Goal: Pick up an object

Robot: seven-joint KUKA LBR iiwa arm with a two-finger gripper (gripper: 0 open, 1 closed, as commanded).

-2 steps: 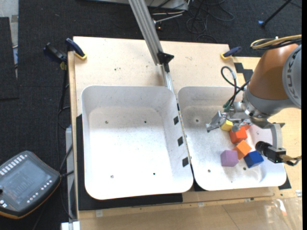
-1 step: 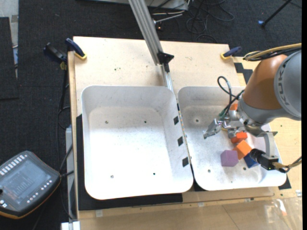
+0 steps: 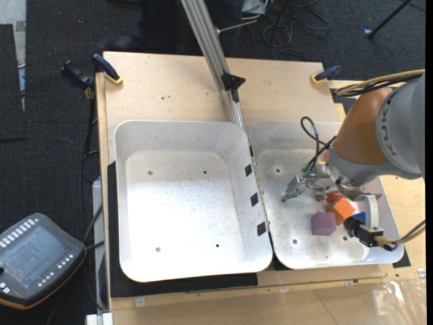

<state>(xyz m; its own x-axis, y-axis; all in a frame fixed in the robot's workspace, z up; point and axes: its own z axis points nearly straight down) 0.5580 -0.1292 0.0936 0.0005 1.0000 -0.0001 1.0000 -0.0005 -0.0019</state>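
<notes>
Purple block [image 3: 323, 223] lies right of the jaws [image 3: 292, 193] (apart); jaws' opening unclear.

No text, label, brand, number or sign can be read anywhere.

A robotics lab is indicated: a plywood bench [image 3: 203, 87] is fixed with clamps [image 3: 108, 70] at its far corners, and loose cables [image 3: 291, 5] are strewn over dark carpet beyond its far edge. A teach pendant [image 3: 34, 259] is laid beside its left edge.
</notes>
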